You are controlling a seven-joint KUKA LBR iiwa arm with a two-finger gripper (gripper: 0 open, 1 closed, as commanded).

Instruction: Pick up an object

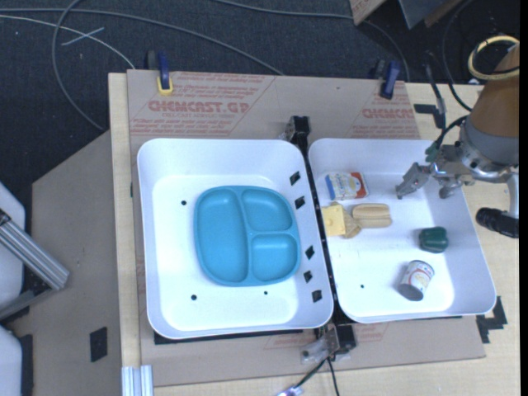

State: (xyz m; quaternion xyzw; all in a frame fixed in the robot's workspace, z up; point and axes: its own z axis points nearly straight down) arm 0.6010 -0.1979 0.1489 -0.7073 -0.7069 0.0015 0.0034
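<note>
The gripper hangs over the upper right part of the right bin with its two grey fingers spread apart and nothing between them — open, by the look of it, and not yet down among the objects.

Nearest below it lies a small dark green block, well clear of the rest; that looks the easiest pick, since the jaws could straddle it without nudging a neighbour. A small can with a red and white label lies on its side further toward the near rim — likely to roll if pinched off-centre. To the left, a tan wooden piece touches a yellow block, with a small carton just above them; crowded, so a poorer choice.

The left bin holds a blue divided plate.

To do the step well: centre over the green block, descend straight, close only at bin-floor level.
</note>
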